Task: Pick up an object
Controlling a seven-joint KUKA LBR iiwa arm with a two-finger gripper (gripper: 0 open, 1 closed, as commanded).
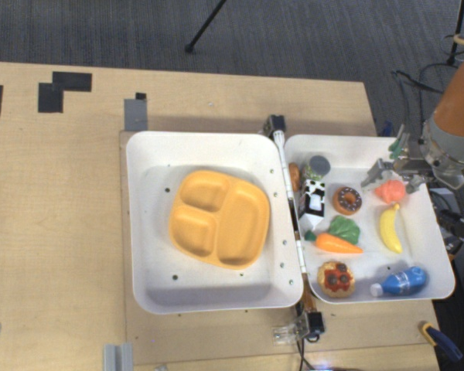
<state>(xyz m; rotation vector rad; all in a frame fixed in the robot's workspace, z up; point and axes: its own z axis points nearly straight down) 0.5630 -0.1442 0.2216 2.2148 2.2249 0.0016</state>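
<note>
In right bin (441, 246) | tool (392, 178) just above pink object (390, 191) | grip state unclear

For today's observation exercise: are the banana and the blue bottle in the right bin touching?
Apart. The camera view shows bare white bin floor between the banana and the blue bottle, which lies below it near the bin's lower edge.

Bright, even light from overhead, with a soft picture.

The worktop (54, 207) is evenly lit, with no hard glare on it. The white bins (151, 176) look close to washed out, showing only faint grey shading along their inner walls. The yellow tray (219, 216) casts a soft, short shadow. Small toys are slightly blurred, with fuzzy edges. The dark carpet (216, 14) stays dim, and the worktop's edges look slightly bowed.
</note>
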